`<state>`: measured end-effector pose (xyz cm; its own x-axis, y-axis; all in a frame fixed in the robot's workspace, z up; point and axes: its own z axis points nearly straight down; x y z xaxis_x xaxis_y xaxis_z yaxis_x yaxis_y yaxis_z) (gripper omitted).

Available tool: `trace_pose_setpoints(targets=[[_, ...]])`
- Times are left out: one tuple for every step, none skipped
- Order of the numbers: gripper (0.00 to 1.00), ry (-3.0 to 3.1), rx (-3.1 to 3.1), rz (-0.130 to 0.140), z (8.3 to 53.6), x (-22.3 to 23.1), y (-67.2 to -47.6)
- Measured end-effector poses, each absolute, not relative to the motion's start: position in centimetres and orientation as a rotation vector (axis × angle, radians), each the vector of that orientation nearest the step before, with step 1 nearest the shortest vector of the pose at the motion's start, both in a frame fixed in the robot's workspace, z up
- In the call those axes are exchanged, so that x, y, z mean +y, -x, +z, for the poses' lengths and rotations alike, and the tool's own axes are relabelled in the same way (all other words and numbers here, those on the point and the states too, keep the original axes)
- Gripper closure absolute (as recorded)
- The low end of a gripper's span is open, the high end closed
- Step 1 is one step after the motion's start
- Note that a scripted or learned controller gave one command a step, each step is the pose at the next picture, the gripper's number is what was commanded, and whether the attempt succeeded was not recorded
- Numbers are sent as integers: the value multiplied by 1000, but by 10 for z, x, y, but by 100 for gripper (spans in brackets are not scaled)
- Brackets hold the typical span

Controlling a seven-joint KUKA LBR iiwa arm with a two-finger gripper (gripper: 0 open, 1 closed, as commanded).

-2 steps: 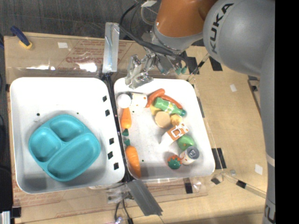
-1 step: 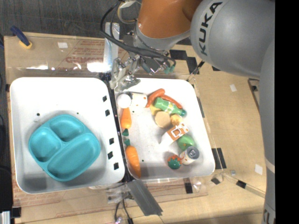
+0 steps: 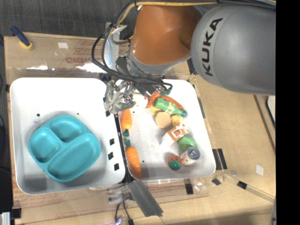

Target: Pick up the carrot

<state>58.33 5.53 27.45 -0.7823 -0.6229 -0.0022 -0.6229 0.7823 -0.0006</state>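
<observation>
Just above the carrot (image 3: 126,118): tool (image 3: 117,100), grip unclear.

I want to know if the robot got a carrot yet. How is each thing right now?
gripper: above the upper carrot's top end; hold unclear.
upper carrot: lying in right bin.
lower carrot: lying by left wall.
teal plate: flat in left bin.
can: on its side.

Orange carrot (image 3: 126,118) lies lengthwise along right bin's left wall
</observation>
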Motion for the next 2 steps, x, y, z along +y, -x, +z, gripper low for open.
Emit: trace_pose_setpoints(targets=[[100, 1115, 2936, 1, 255, 66, -643], [100, 892, 3010, 0, 258, 81, -533]])
